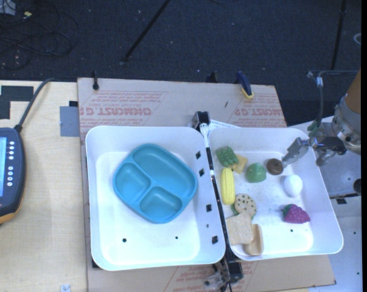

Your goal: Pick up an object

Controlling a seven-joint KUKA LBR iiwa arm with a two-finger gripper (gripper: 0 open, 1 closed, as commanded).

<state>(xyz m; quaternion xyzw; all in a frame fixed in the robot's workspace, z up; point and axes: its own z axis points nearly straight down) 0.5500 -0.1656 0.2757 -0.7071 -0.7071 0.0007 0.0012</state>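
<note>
A blue divided plate (154, 182) lies in the left bin (104, 224). The right bin (326, 236) holds toy food — corn (227, 185), a cookie (245, 205), a white egg (293, 185) and purple grapes (296, 213). Above the right bin's far right corner, the pincer (306, 152) hangs spread wide, gripping nothing.

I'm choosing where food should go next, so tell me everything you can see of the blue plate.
The blue plate is a glossy, plastic-looking tray with rounded corners and three compartments, one long and two smaller. It lies flat and turned at an angle on the floor of the left bin, near its middle. Nothing lies in it or touches it besides the bin.
</note>
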